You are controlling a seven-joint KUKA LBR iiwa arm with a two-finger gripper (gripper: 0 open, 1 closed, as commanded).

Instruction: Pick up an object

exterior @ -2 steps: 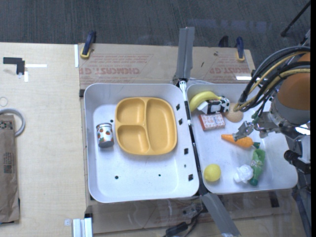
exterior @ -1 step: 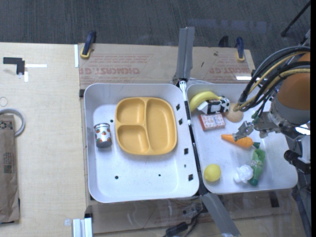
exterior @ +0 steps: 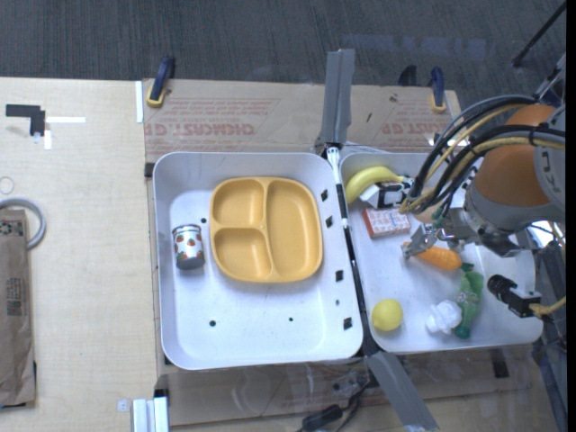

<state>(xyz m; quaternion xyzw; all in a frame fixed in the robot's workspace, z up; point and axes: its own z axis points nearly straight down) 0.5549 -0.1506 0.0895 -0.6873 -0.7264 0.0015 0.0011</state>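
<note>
The right bin (exterior: 504, 327) holds a banana (exterior: 367, 180), a red and white packet (exterior: 388, 220), an orange carrot-like piece (exterior: 442, 259), a yellow ball (exterior: 387, 314) and a green and white item (exterior: 459, 306). My gripper (exterior: 419, 243) hangs low over this bin, just left of the orange piece and below the packet. It looks to touch the orange piece's left end. The arm's grey and orange wrist (exterior: 508, 183) with its cables covers the bin's far right part.
The left bin (exterior: 261, 331) carries a yellow divided plate (exterior: 266, 228) and a small can (exterior: 188, 245) beside it. A dividing wall (exterior: 346, 241) separates the two bins. Cardboard (exterior: 243, 120) lies behind them, and a brown bag (exterior: 13, 304) sits far left.
</note>
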